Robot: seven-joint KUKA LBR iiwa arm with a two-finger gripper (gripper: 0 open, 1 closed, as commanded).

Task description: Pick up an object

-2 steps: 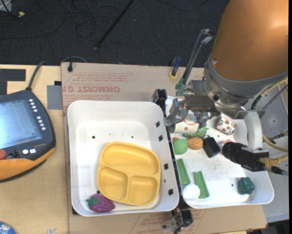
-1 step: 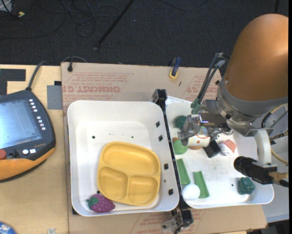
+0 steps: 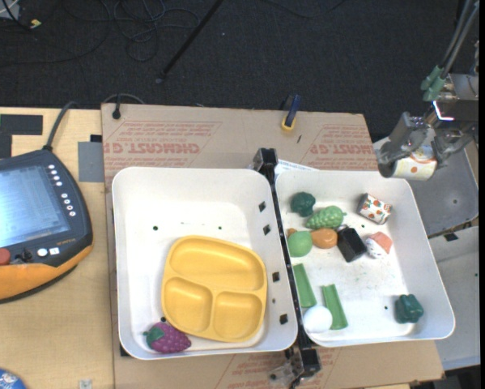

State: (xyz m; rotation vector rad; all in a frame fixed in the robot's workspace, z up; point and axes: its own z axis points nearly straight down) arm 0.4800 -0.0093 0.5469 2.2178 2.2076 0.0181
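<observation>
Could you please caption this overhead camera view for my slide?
Gripper poised above the right bin's far corner; toy foods fill that bin, yellow tray and grapes the left.

teach pendant [image 3: 27, 209], cardboard sheet [image 3: 193, 140], floor cables [image 3: 129, 6]

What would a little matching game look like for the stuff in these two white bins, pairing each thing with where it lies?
Things:
1. yellow tray
2. purple grapes
3. dark green toy
4. spotted box

Places:
A. right bin, near-right corner
B. left bin, filling its middle
C. right bin, far-right part
D. left bin, near-left corner, beside the tray

Pairs: 1-B, 2-D, 3-A, 4-C
</observation>
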